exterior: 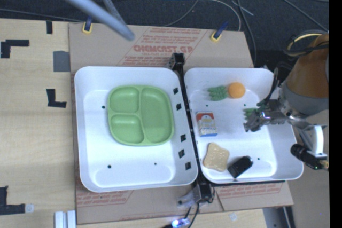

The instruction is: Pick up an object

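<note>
Frankly, my tool (255,119) is hard to read — dark and blurred over the right bin (278,165), with something green at its tip; whether it grips that, I cannot tell. Left of the tool lie a small red-and-white box (206,123), a green leafy piece (217,93) and an orange ball (235,90); below it, a tan biscuit (216,157) and a black block (240,166). Left bin (88,165) — a green divided tray (141,115).
</note>
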